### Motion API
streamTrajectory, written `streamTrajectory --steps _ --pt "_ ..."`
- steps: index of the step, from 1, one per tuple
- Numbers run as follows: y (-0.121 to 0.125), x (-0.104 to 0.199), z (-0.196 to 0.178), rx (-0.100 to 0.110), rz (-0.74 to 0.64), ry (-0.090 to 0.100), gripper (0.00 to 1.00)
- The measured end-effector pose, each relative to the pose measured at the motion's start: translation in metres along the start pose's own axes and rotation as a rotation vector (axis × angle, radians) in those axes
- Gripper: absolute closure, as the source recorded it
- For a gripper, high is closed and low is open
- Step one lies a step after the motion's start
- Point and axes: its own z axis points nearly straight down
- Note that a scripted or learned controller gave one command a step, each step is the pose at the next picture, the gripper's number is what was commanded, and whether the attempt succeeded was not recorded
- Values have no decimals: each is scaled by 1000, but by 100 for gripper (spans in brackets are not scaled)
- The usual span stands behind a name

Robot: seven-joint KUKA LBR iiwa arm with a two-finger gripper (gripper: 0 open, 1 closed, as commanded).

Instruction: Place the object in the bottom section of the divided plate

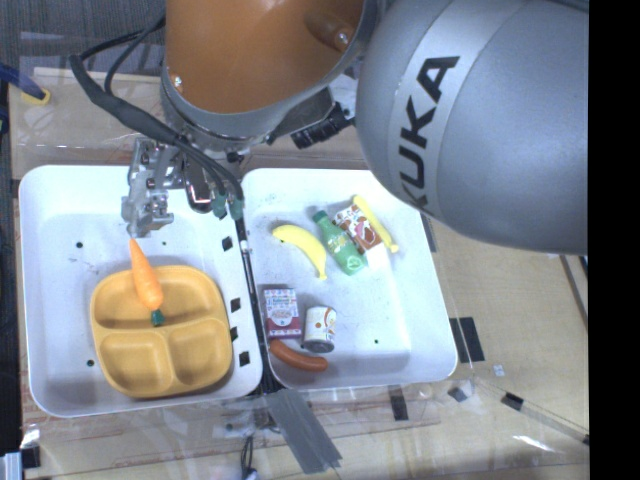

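Note:
A yellow divided plate (97, 340) lies in the left bin (60, 218), with one wide section at the top and two smaller ones below. An orange carrot (146, 278) lies slanted over the plate's top rim. Its green stem end (156, 318) rests in the wide top section and its pointed tip reaches up toward the gripper. My gripper (143, 224) hangs just above that tip, near the left bin's upper middle. The large grey and orange arm body hides much of the view above it.
The right bin (400, 308) holds a banana (303, 246), a green bottle (338, 243), a red and yellow packet (366, 228), a small box (281, 311), a can (318, 330) and a sausage (298, 358). Black cables (238, 230) hang along the wall between the bins.

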Motion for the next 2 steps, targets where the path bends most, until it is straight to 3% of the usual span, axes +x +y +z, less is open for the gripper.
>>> streamTrajectory --steps 2 --pt "-7 25 231 0 -19 5 100"
